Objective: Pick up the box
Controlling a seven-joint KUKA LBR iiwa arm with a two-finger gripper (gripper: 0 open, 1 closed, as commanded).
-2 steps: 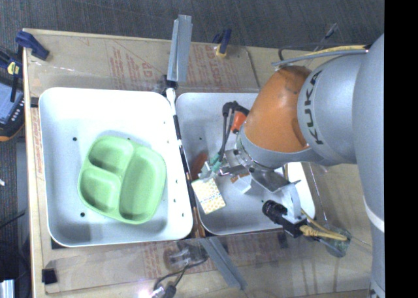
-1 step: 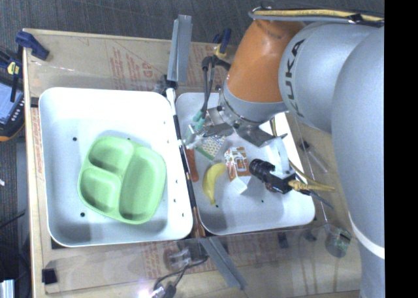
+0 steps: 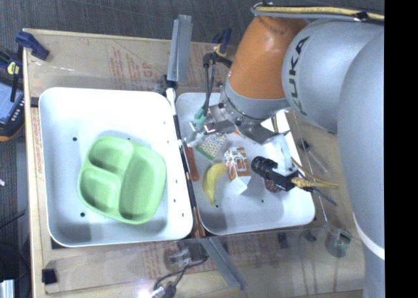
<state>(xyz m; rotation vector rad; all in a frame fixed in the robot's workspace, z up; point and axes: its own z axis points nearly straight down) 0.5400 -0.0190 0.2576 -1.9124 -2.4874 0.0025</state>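
The end effector [image 3: 198,130] hangs low over the upper-left corner of the right bin [image 3: 287,210]. Nothing shows in its grip. Spread or pressed together? It cannot be told from this angle, with the bulky arm [image 3: 326,61] looming over it.

So the pick is not yet done. The box [image 3: 236,162], a small white-and-orange printed carton, lies on the bin floor near the end effector, to its right and lower in the view, seemingly apart from it. By the look of things, the whole job is left: line up, come down, close, lift.

Now the room to work in, and it is tight. A green-checked packet [image 3: 210,146] sits just beside the end effector, between it and the box, and could easily be caught by mistake. A banana [image 3: 212,183] lies below the end effector, just beside the box and perhaps touching its lower-left corner. The bin wall runs close on the end effector's left, with a reddish stick [image 3: 191,163] lying along it.

Past that wall is the left bin [image 3: 62,110] with its green divided plate [image 3: 123,179], well apart and no concern. The open floor lies beyond the box, farther right and lower, so that side probably offers the cleanest clearance.
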